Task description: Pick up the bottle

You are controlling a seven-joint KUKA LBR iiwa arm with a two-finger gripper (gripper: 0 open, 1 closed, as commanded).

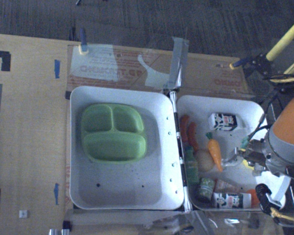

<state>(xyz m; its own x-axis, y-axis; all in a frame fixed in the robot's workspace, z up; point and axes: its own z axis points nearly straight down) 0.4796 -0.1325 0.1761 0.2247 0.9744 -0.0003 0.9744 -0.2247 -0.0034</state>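
- Bottle: the likeliest candidate is a slim dark-green plastic bottle [191, 166] lying on its side along the left wall of the right-hand shallow white bin [249, 108], just beside the divider between the two bins (its shape is small and somewhat blurred, so the identification is offered as a judgement).
- Around it, several other things are seen: two red sausage-like pieces [188, 130] towards the far end of the same wall, a beige rounded lump [203, 159] touching or nearly touching the bottle, an orange plastic carrot [214, 152] tilted against that lump, a small dark-green can [206, 189] nearer the front, a white labelled carton [232, 200] lying flat along the front wall, and a small black-and-white carton [223, 121] at the far side.
- The left-hand shallow white bin [81, 185] holds a green sectioned plastic plate [114, 132], set well apart from the bottle.
- The gripper [230, 160] is seen reaching into the right bin from the right, its tip near the carrot and between the cartons; whether its fingers are spread or closed cannot be told at this size and blur.
- Nothing is seen held, and the bottle rests in the bin, so the pick is judged as not yet made.
- What is left, on this reading: the gripper must be brought across to the bottle at the left wall, closed on it, and the bottle lifted clear (the crowding by the lump and the wall may hamper a clean grasp).
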